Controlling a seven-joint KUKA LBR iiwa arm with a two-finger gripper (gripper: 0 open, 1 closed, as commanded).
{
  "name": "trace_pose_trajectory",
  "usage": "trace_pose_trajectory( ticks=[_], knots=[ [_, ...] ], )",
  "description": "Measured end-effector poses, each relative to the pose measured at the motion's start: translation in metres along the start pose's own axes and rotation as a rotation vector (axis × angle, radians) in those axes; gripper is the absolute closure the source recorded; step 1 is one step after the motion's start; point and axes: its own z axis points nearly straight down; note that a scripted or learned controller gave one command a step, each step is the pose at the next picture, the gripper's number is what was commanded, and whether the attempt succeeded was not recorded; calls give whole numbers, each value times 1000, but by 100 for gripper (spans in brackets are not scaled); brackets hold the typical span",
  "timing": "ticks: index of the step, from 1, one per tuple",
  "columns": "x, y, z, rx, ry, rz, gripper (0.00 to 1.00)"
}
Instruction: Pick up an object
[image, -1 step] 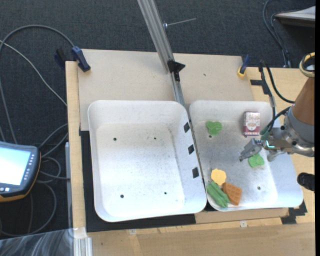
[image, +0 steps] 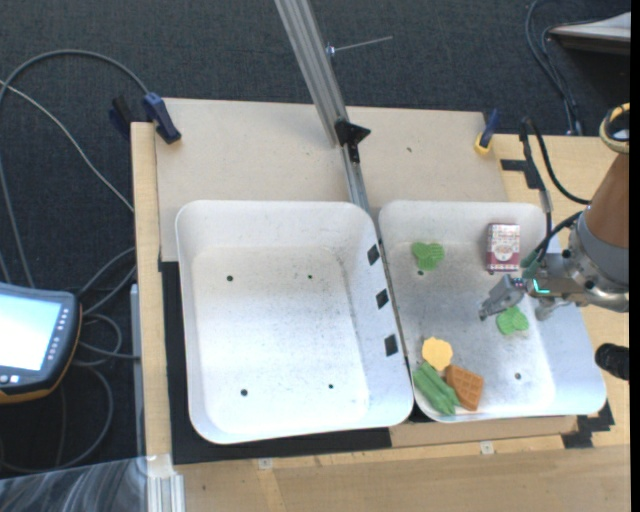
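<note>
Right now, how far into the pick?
Done: gripper has reached into the right bin, beside a green piece. In hand: nothing visibly held. Left: grasp and lift; small box, green heart, yellow piece and waffle all lie in the bin.

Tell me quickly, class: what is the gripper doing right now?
Gripper: in the right bin, just beside a small green piece; open or shut cannot be told.

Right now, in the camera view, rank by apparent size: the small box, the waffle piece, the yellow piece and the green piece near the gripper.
1. Small box
2. Waffle piece
3. Yellow piece and green piece: too alike to rank.
</note>
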Motion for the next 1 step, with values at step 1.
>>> trace_pose_trajectory(
  ticks=[1],
  knots=[
    [-3, -5, 62, 8, 2, 1, 0]
  ],
)
